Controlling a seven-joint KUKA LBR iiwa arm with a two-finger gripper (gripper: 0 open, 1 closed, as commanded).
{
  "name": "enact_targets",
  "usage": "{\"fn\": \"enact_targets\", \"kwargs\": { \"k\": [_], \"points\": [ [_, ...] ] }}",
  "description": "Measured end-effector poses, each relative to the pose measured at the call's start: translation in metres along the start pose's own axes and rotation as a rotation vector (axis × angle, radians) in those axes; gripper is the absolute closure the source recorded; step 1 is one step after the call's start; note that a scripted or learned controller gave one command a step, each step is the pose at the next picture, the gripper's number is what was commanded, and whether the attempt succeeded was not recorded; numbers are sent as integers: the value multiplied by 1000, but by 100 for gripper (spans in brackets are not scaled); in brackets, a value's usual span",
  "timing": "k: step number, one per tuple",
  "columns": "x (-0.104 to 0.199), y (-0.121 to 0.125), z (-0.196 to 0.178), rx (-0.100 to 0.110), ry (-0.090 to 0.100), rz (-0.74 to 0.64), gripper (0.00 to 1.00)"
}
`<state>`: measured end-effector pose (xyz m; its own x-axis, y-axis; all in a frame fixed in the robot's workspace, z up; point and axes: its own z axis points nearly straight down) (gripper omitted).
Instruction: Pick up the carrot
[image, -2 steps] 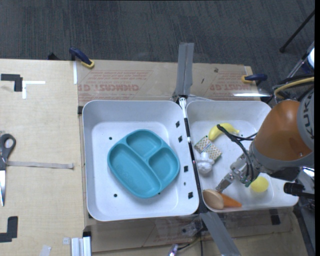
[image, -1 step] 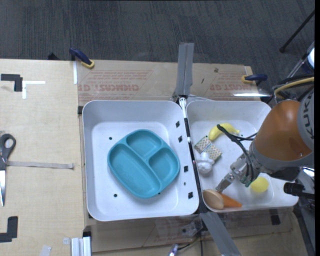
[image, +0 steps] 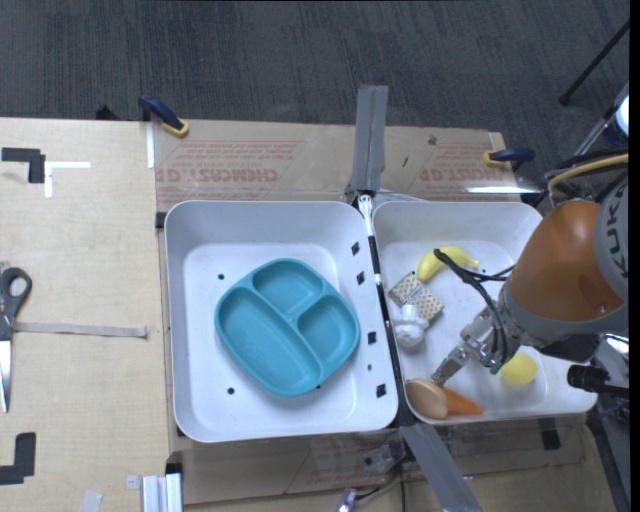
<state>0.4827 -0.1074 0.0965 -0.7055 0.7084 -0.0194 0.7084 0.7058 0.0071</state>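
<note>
The carrot (image: 464, 404) is a short orange piece lying at the front edge of the right bin (image: 520, 225), beside a tan rounded object (image: 428, 398). My gripper (image: 462, 358) hangs just above and slightly behind the carrot, angled down toward the front left. Its tip is a little apart from the carrot, and nothing shows in its grasp. The arm's orange band (image: 570, 265) covers the bin's right part.
The right bin also holds a yellow banana (image: 445, 262), a patterned packet (image: 416, 293), a white lump (image: 409, 327) and a yellow lemon (image: 519, 370). A blue divided plate (image: 287, 326) lies in the left bin (image: 190, 300). Scissors (image: 10, 300) rest on the bench at the left.
</note>
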Motion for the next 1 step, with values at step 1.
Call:
{"fn": "enact_targets", "kwargs": {
  "k": [1],
  "points": [
    [0, 0, 0, 0, 0, 0, 0]
  ]
}}
